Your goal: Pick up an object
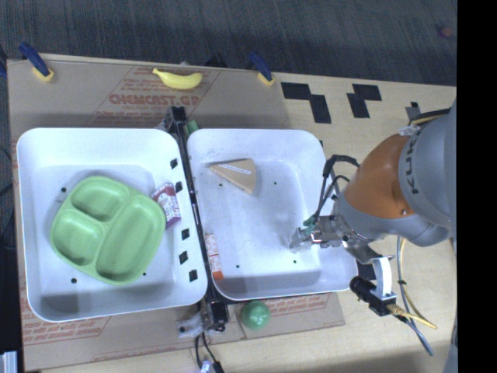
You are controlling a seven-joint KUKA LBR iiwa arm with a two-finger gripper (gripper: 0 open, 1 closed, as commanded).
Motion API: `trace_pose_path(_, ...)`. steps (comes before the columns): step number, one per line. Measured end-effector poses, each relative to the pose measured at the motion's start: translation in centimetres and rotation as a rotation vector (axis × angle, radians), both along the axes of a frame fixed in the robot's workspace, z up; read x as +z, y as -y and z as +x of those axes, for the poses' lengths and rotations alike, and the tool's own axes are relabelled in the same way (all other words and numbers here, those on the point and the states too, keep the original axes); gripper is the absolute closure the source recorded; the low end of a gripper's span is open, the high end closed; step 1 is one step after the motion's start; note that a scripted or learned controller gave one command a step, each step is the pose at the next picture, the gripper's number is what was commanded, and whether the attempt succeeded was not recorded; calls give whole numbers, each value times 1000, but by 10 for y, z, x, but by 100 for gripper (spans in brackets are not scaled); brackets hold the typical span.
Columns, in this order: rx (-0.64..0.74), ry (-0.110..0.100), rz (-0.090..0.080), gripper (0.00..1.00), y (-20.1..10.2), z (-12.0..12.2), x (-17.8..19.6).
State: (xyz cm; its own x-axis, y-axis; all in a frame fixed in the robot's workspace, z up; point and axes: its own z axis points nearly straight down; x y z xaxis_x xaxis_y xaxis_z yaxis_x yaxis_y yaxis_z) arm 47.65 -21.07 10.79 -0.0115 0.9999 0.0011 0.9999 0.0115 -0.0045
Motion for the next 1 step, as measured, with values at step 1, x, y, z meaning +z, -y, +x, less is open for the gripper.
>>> trace_pose_path(1,-4,1,0,100,0,0,-16)
